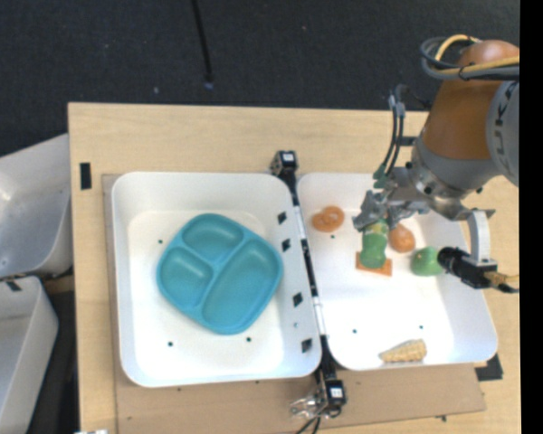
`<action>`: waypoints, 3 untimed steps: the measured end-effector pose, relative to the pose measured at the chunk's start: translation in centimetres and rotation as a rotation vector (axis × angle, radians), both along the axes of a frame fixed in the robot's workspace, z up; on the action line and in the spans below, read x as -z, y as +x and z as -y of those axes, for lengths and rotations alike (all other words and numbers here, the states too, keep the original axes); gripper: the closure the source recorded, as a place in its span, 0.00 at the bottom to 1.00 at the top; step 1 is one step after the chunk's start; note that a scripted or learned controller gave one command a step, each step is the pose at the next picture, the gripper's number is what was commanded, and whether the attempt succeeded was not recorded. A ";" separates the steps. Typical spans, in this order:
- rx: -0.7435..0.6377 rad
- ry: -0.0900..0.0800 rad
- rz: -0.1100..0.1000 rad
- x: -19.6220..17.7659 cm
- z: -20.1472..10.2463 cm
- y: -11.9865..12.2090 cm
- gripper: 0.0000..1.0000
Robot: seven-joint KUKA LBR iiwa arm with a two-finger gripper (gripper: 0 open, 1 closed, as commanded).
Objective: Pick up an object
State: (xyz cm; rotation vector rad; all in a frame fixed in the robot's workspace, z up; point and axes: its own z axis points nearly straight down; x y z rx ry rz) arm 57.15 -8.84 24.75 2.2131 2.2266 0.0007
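White plastic makes up the two bins, which sit side by side on a pale wood bench (208, 134). The left bin (131, 333) holds one thing: a blue tray (219, 274) with three compartments, lying flat near the middle of the floor. The right bin (452, 333) holds five small things. One orange piece (327, 219) lies near the bin's far left corner. A second orange piece (402, 238) sits further right. One green block (374, 250) stands on a thin orange slab (375, 266) toward the middle. One green lump (425, 261) lies to the right of that block, just beside the second orange piece. One tan wedge (404, 352) rests alone near the front wall, well apart from the rest.

One arm (462, 125), grey with an orange band, reaches in from the right over the right bin. Its gripper (380, 213) hangs right above the top of the green block, with the second orange piece just to its right and the first orange piece off to its left. The green block appears to stand on its slab on the bin floor, though its top end is partly covered by the gripper. The dark metal there is too tangled to read, so I cannot tell whether the pincer is released or clenched.
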 end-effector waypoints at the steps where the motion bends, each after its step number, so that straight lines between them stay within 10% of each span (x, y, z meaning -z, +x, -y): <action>1: -0.001 0.002 0.001 -0.5 -5.3 2.9 1.00; 3: 0.000 0.001 0.000 0.7 -15.3 6.8 1.00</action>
